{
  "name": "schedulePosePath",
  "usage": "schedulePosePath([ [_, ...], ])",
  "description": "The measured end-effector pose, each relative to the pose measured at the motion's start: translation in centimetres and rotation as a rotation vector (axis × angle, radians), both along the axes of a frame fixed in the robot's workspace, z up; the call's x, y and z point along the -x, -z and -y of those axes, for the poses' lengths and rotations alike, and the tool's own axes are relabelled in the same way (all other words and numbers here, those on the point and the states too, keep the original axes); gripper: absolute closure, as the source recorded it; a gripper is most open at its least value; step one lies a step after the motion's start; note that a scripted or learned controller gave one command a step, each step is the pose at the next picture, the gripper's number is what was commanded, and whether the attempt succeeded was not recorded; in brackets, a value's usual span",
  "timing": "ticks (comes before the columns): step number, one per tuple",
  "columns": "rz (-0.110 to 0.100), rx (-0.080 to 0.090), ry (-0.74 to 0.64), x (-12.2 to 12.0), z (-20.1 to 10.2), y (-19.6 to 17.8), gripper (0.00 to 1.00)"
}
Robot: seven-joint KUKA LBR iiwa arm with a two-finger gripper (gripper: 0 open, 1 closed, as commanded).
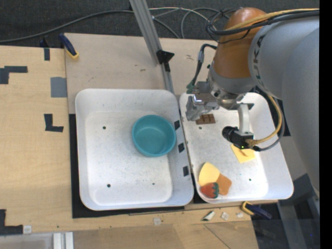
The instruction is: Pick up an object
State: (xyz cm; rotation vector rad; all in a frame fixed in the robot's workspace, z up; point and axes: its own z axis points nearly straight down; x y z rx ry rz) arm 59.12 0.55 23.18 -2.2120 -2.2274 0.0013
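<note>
Gripper (pixel 199 109) sits low over the right bin's (pixel 270 188) upper-left corner, directly above a small brown block (pixel 207 119); can't tell its state. Yellow/orange/red pieces (pixel 212 182) lie toward the near edge, a yellow piece (pixel 245 154) to the right. Left bin (pixel 93 139) holds a teal bowl (pixel 153 135).

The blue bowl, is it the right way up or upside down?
Right way up. The blue bowl sits in the left bin with its round open mouth facing up, and you can see down inside it.
</note>
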Motion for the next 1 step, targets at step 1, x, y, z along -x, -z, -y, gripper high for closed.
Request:
schedulePosePath([
  [1, 0.000, 0.001, 0.001, -1.35, -5.11, 1.27, 1.00],
])
